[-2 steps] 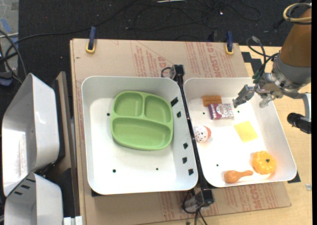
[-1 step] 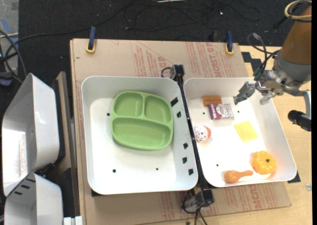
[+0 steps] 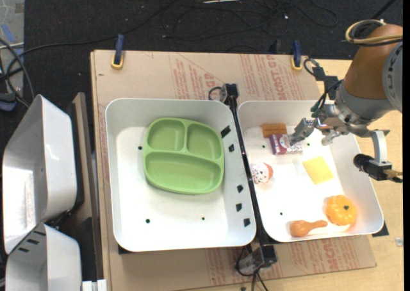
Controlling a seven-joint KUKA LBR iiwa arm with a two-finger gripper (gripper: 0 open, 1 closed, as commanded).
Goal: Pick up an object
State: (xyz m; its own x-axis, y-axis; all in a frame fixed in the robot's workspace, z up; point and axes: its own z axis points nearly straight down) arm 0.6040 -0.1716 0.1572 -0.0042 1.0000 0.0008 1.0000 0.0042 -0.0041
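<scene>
Nothing has been lifted yet, as far as I can judge: every item lies flat on a bin floor. The gripper [image 3: 301,133] hangs low in the right-hand shallow white bin [image 3: 368,184], its tips right at a small purple-and-white packet [image 3: 283,145], which looks the likeliest thing to be picked. Whether it is closed on the packet or merely beside it, I cannot tell from here. The grasp and the lift are still to come.

Just behind the gripper's tips lies a small brown block [image 3: 273,130]. Below it sits a flat pale-yellow square [image 3: 318,170], and off to its lower left a little round white-and-red toy [image 3: 261,172]. Well below it, at the bin's front, are an orange pumpkin-shaped toy [image 3: 339,209] and an orange gourd-shaped piece [image 3: 306,226].

The left-hand white bin [image 3: 128,219], well apart from the gripper, holds a green plastic tray with three compartments [image 3: 184,155].
</scene>
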